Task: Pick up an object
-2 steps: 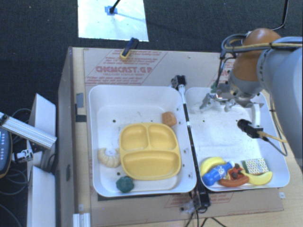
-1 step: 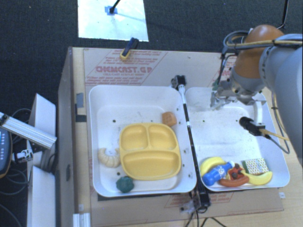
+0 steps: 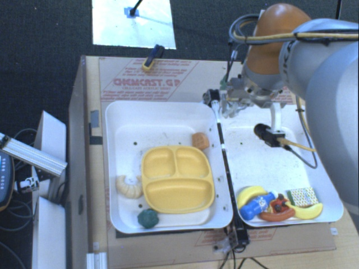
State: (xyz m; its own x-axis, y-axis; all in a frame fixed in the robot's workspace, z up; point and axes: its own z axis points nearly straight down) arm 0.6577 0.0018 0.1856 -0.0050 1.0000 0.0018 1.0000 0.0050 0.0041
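Lower right of frame: banana (image 3: 250,195), blue bottle (image 3: 258,205), red toy (image 3: 279,214) and checked block (image 3: 303,195) are clustered at the near edge of the right bin (image 3: 252,161). Gripper (image 3: 229,105) is positioned upper centre, above the bins' shared rim, well apart; its opening cannot be told.

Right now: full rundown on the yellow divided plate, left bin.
The yellow plate looks like smooth plastic: rounded corners, three compartments, two small at the far side, one wide nearer, nothing in them. It lies flat, slightly skewed, in the left bin. A croissant-like piece touches its left edge; a brown block sits by its far right corner.
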